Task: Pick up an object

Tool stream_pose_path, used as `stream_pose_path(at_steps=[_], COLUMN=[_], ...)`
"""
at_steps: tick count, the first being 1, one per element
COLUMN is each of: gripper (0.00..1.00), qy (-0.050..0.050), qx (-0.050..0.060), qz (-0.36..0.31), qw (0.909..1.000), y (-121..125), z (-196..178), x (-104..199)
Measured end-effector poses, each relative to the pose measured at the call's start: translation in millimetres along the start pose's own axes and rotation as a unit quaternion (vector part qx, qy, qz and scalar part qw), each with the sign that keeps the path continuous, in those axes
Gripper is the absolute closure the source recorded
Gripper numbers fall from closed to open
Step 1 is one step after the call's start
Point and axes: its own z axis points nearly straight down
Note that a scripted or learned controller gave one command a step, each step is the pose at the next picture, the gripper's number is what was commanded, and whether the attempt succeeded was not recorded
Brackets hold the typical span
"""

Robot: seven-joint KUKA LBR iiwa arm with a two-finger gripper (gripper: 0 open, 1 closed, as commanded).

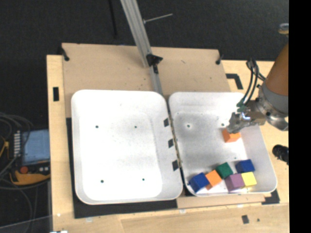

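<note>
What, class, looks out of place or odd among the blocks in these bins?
One orange block sits alone near the right bin's far right side, just below the gripper, apart from the six blocks clustered along the near edge. Nothing looks spilled or damaged.

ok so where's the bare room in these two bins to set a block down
The left white bin is bare across its whole floor. In the right white bin, the middle and left floor is free, between the divider and the gripper. Crowded: the near edge, from the blue cube to the yellow cube, and the orange cube beneath the gripper.
</note>
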Motion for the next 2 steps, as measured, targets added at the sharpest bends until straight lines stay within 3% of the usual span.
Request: stream_pose_path(at_steps=[2], gripper=[1.00], qy=[0.002], qx=[0.004], qz=[-0.001], qw=[1.0000], y=[-2.7], z=[13.2], x=[115.8])
